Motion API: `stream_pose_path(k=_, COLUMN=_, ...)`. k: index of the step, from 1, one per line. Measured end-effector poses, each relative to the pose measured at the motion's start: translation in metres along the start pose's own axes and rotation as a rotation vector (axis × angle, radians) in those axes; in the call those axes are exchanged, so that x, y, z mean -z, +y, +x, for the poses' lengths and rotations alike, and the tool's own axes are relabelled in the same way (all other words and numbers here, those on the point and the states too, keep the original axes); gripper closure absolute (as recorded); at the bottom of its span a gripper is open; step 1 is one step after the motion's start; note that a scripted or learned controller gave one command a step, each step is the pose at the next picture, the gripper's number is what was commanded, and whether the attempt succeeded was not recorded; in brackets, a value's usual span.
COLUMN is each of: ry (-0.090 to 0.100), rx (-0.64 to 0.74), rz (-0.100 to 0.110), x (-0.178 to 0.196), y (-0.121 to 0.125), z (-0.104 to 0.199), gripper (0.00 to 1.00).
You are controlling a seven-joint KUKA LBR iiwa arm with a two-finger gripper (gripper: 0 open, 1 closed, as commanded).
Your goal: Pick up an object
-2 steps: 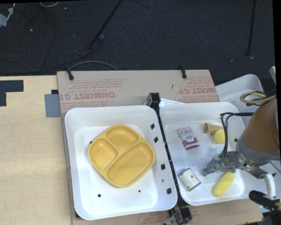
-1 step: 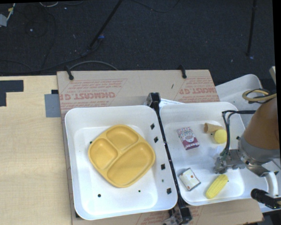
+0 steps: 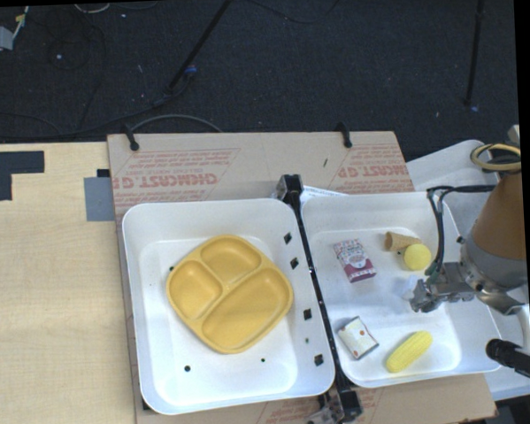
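Over the right edge of the right bin [image 3: 450, 352] we see our gripper [image 3: 423, 298] low above the white floor, reaching in from the arm [image 3: 505, 229] with its orange band. Whether its fingers are parted or closed we cannot tell; the grey metal blurs together there, and nothing shows between them.

Near that same right edge, toward the far side, lies an ice cream cone [image 3: 407, 249] with a yellow ball on its wide end, just up and left of our gripper but apart from it. Along the near edge rests a corn cob [image 3: 408, 352], tilted, below our gripper and apart from it. Just left of the cob, toward the near left corner, sits a small white carton [image 3: 357, 337] with a dark red patch. Closer to the middle of this bin, a pink and white box [image 3: 353, 260] lies flat.

Across the divider, the left bin [image 3: 152, 257] carries a yellow tray [image 3: 229, 293] with three compartments, turned at a slant and sitting near its centre. Both bins rest on a cardboard sheet [image 3: 245, 163] with red printing along its far edge.
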State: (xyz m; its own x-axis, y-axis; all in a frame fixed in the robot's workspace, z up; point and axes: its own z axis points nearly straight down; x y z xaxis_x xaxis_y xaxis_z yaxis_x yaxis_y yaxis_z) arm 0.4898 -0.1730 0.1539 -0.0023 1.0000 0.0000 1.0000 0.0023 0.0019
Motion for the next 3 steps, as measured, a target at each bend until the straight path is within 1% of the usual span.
stream_pose_path(k=1, ry=0.0, rx=0.0, rz=0.0, x=0.043, y=0.003, z=0.004, gripper=1.0)
stream_pose_path(k=2, ry=-0.001, rx=0.0, rz=-0.002, x=0.096, y=0.004, z=0.003, gripper=1.0)
stream_pose_path(k=3, ry=0.003, rx=0.002, rz=0.006, x=0.082, y=0.019, z=0.048, gripper=1.0)
